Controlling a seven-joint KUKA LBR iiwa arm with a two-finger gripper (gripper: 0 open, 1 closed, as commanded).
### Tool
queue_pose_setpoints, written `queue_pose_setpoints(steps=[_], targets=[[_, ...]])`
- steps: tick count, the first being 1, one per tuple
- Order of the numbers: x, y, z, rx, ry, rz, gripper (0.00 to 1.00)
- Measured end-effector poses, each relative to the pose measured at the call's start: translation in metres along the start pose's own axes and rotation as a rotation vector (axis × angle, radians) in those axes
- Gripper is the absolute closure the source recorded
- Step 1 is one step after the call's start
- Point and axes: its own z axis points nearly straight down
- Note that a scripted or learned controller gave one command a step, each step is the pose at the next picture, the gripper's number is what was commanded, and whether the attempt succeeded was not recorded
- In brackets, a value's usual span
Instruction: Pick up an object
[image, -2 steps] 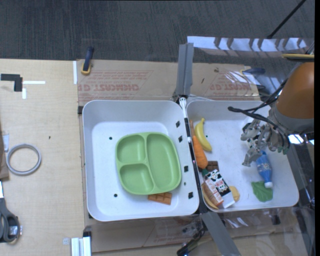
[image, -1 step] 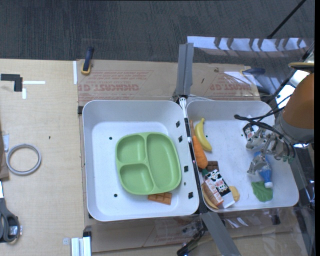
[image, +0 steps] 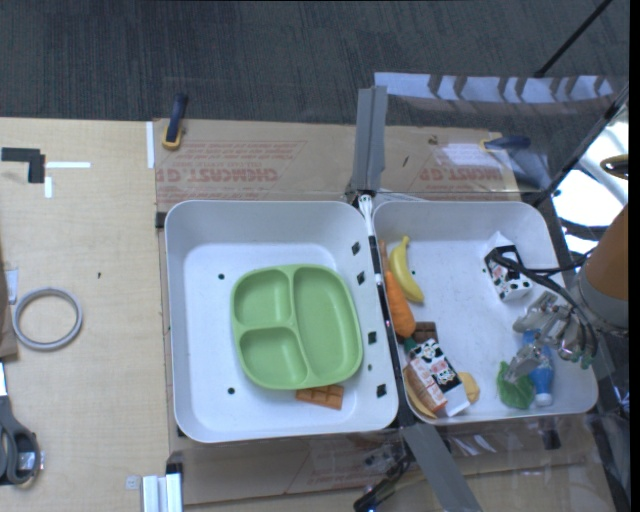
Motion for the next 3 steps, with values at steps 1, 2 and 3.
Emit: queue_pose_setpoints(steps=[1,2,3], targets=[[0.014,-0.007,0.005,-0.001,0.0,0.098,0.0],[0.05,0.055,0.004,0.0,0.0,0.124,0.0],[0.014,-0.009,0.004,0.0,-0.001,0.255,0.0]])
